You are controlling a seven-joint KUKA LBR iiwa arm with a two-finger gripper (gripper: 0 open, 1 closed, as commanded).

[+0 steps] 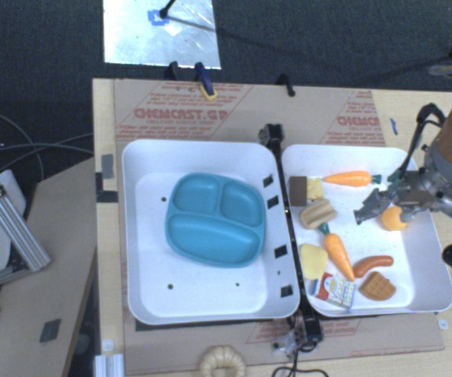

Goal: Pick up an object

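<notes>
The right bin [426,285] holds toy food: a carrot [350,179] at the back, a brown and yellow block [304,188], a bread roll [317,213], a second carrot [337,254], a yellow piece [312,259], a red sausage [373,264], a brown waffle [376,287] and a small printed box [336,290]. My gripper [373,206] hangs over the right half of this bin, reaching in from the right. A yellow-orange fruit [393,218] lies just right of and below the gripper's tip, partly covered by it. Whether they touch is unclear.
The left bin [143,171] holds a blue divided plate [216,218]. A black divider [284,226] runs between the two bins. A shiny sheet [161,22] lies beyond the bench. A pale ring [224,361] sits at the front edge.
</notes>
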